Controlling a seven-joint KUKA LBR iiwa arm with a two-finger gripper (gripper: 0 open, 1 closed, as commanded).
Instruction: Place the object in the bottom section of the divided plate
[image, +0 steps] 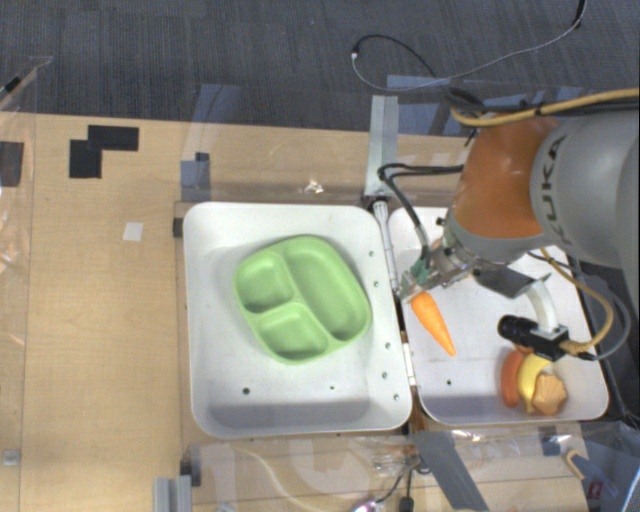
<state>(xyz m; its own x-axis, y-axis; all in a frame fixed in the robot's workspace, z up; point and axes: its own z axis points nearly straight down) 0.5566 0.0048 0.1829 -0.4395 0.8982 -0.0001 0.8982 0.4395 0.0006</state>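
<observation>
A green divided plate (300, 296) lies in the left white bin (290, 405), with one long section on its right side and two smaller ones on its left and lower side. An orange carrot (435, 323) lies at a slant in the right bin (470, 400), near that bin's left wall. My gripper (427, 274) hangs just over the carrot's thick upper end, close to the divider between the bins. The wrist hides how the gripper meets the carrot.
A small pile of toy food, orange, yellow and tan (532, 384), sits in the right bin's near right corner. The grey and orange arm covers the right bin's far half. Black marks lie on the bench at the far left.
</observation>
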